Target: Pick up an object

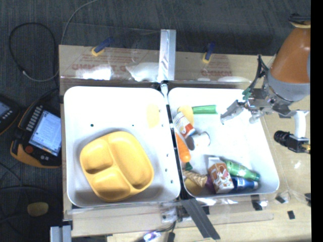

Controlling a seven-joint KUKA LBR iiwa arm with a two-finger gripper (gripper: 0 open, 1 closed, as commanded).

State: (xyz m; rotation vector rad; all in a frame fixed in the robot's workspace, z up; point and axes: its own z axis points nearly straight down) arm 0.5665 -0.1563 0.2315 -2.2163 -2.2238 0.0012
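A big yellow tray [116, 165] sits in the left bin [75, 105]. The right bin [262, 150] holds a green tube [204, 109], a small bottle [183, 124] and a snack box [220, 177]. The end effector [229, 111] hangs over its far right side, spread apart with nothing in it.

Bench [242, 64] bearing two white bins [116, 97]

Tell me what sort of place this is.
Probably a robotics lab test bench: a robot arm reaches over two white bins, a teach pendant lies on the floor, and cables trail beside it.
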